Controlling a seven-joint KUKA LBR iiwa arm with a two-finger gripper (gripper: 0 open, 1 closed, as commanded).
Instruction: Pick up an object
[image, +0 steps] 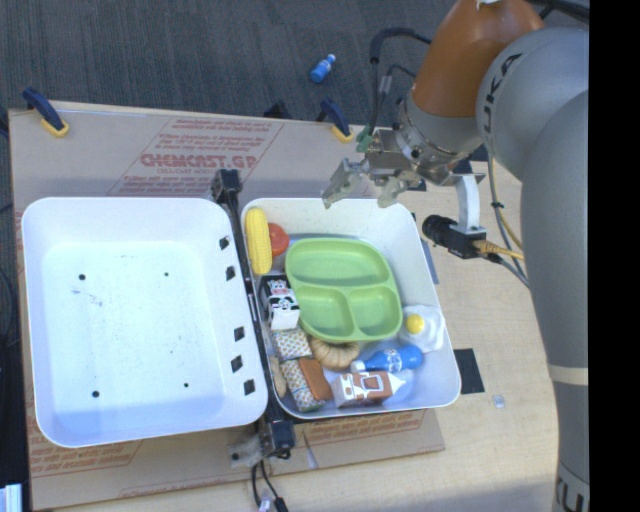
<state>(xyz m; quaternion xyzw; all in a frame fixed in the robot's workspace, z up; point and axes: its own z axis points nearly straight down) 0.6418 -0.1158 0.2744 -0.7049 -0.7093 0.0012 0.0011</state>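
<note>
Gripper (362, 190) above the right bin's (437, 290) far rim, jaws apart and holding nothing.
Yellow corn cob (258, 240) lies at the bin's 10 o'clock corner, long axis running 12 to 6, beside the green divided plate (343, 287).

You're looking at two bins (130, 410) in smooth white plastic, slightly glossy. The green tray (345, 285) is reading as matt moulded plastic. The corn (257, 240) is looking like shiny yellow plastic. The board (190, 150) under the bins is showing as matt printed cardboard. The arm (540, 90) is wearing smooth grey paint, and its orange band (460, 55) is glossing.
</note>
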